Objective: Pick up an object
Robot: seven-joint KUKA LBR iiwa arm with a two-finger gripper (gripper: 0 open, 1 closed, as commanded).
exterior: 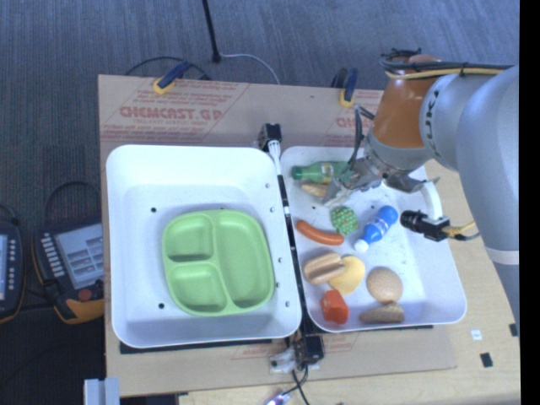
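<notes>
The right bin [447,285] holds several toy foods. A green bottle [312,173] lies at its far left, with a small tan piece [314,190] just in front of it. My gripper [344,182] is low over the bin's far part, right beside the green bottle's cap end and above a knobbly green item [343,219]. The wrist hides what lies between the gripper and the bottle. I see nothing lifted off the bin floor.
Also in the right bin are a blue bottle [375,226], an orange sausage [319,234], a hot dog [323,267], a yellow piece [351,273], a round bun [384,283], a red pepper [334,306] and a brown loaf [381,315]. The left bin [135,184] holds a green divided plate [218,260].
</notes>
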